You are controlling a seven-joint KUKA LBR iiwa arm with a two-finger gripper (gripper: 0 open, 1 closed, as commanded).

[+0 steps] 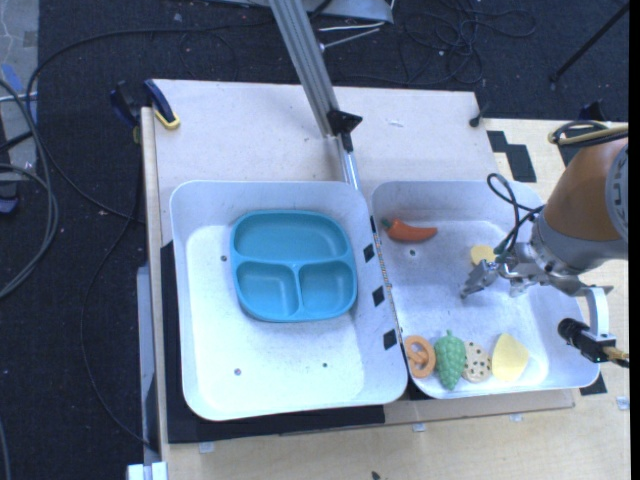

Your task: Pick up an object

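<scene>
The arm (590, 203) comes in from the right side of the bench. It is grey with an orange band, and it bends down toward the right bin. A black cable loops along its wrist. The gripper (478, 281) hangs low over the middle of the right bin, pointing left. Its two thin fingers (470, 288) sit close together at the tips.

The pale counter (250, 128) carries two shallow white bins — the left bin (200, 368) just beside the right bin (440, 198), rims touching. A yellow-tipped clamp (158, 106) sits at the counter's far-left corner, well beyond the left bin.
</scene>
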